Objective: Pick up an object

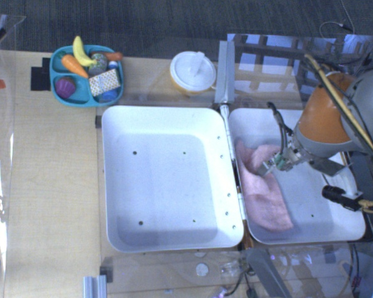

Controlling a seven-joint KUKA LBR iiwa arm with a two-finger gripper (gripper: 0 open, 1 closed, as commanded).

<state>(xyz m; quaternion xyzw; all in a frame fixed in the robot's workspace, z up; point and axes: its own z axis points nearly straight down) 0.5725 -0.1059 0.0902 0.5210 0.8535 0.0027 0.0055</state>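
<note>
A pink cloth [262,191] lies crumpled along the left side of the right bin [336,222]. My gripper [273,164] hangs right over the cloth's upper right part, close to or touching it. The grey arm with its orange band [323,120] reaches in from the right. The gripper's tip is small and dark against the cloth.
The left bin [165,179] sits beside the right one, with a divider between them. Beyond the bins stand a blue tray [84,76] of toy food and a white lidded container [193,71]. Cables and a metal frame [286,67] crowd the back right.
</note>
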